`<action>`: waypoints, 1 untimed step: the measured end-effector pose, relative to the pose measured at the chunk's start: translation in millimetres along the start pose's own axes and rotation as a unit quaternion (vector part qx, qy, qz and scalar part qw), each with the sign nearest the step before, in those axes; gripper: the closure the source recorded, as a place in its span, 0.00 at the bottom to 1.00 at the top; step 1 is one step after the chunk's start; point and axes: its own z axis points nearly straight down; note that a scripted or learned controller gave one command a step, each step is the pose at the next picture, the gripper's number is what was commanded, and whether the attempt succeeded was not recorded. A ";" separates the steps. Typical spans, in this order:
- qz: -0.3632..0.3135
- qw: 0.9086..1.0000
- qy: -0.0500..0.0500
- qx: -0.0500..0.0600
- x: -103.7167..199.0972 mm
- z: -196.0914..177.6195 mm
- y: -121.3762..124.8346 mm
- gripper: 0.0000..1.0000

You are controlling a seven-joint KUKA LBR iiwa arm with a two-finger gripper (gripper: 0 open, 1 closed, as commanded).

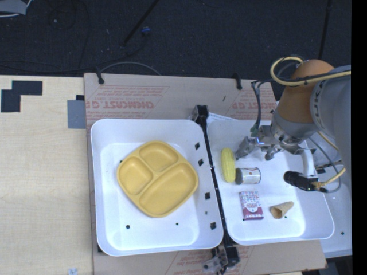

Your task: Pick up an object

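The worktop (40, 171) was of pale wood. A brown cardboard sheet (143, 96) with red print lay flat on it. The left white bin (109, 234) and the right white bin (318, 225) rested on the sheet, side by side, touching.

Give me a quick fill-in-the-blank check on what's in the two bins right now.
1. The yellow divided plate lies in the ____ bin.
2. The small can lies on its side right beside the ____ disc.
3. The plate has ____ compartments.
4. The cone lies to the ____ of the red card.

Missing words: left; yellow; three; right
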 end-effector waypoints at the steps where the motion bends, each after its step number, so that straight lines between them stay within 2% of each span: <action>1: 0.000 1.000 0.000 0.000 1.0 26.5 -0.5 0.00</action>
